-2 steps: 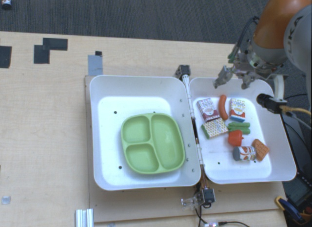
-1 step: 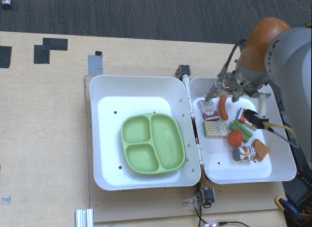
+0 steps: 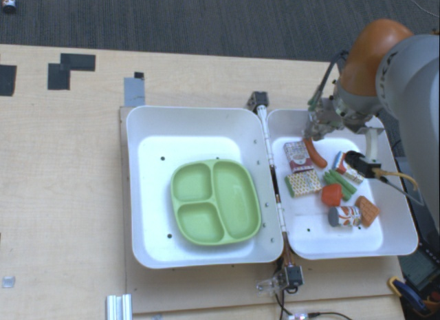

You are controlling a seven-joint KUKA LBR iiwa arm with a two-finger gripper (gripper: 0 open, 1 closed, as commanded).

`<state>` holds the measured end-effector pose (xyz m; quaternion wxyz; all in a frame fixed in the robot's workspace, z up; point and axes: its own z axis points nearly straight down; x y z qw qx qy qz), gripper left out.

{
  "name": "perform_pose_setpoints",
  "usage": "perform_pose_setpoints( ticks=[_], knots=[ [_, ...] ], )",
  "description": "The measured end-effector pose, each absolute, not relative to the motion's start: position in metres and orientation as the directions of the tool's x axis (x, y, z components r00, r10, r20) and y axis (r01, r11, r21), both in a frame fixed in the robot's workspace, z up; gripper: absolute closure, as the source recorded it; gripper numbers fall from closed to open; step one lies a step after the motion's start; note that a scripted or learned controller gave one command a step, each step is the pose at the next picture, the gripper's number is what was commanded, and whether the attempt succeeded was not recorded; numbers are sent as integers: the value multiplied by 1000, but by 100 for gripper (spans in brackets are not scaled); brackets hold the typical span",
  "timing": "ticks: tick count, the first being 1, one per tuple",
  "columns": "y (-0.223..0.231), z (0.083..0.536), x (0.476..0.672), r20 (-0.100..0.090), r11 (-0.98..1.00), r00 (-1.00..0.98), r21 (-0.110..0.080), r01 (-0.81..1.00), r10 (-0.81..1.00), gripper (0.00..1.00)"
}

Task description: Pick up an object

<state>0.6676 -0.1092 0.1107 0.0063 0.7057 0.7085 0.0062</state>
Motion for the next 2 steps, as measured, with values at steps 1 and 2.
perform_pose_setpoints(
  ticks=[1, 2],
  knots=[
    [-109, 110, 667, 0, 4, -4, 17, 1000, 1000, 0],
    [-87, 86, 611, 0, 2, -2, 5, 1000, 1000, 0]
  ],
)
